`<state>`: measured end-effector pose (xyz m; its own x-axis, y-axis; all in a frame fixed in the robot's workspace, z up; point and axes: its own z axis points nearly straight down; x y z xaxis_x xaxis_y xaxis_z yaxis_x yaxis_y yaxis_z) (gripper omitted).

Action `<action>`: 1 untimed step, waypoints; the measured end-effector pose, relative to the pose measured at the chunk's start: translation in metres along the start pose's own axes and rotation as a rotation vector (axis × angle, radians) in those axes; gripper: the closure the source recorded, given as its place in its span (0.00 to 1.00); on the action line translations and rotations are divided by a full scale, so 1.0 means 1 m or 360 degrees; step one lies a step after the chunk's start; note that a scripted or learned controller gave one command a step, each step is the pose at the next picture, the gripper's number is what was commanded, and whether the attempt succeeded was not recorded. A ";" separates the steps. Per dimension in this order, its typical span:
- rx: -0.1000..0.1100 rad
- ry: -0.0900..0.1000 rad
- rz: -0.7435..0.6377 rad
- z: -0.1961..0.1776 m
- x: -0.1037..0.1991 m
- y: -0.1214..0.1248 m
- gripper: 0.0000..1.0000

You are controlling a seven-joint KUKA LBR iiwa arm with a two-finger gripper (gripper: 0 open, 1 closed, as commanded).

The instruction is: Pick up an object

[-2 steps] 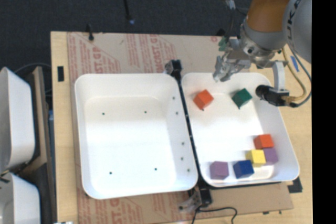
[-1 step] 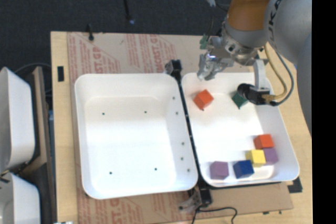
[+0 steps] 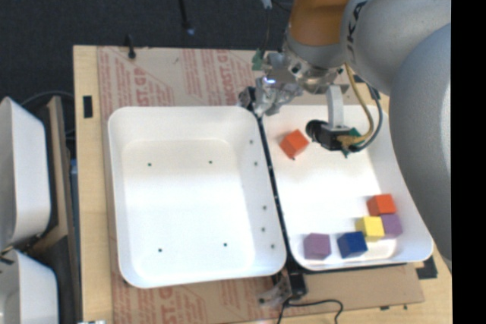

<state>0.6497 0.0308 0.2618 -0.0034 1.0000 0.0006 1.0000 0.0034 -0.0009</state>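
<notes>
Five blocks are gathered in the near right corner of the right bin (image 3: 334,197), probably left there as stock. An orange cube (image 3: 295,143) lies apart, farther. The gripper (image 3: 263,97) is seen just beyond; its jaw state cannot be told.

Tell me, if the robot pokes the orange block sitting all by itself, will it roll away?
Probably not. The lone orange block looks like a cube with flat faces, so a push would likely slide it across the smooth right bin rather than roll it. It looks small and stiff, so it is probably light and keeps its shape. It sits apart from the other blocks, so nothing should get bumped.
</notes>
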 end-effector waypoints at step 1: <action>-0.0002 0.0000 0.0000 -0.002 0.050 0.005 1.00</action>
<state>0.6546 0.0813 0.2641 -0.0034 1.0000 0.0008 1.0000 0.0034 0.0006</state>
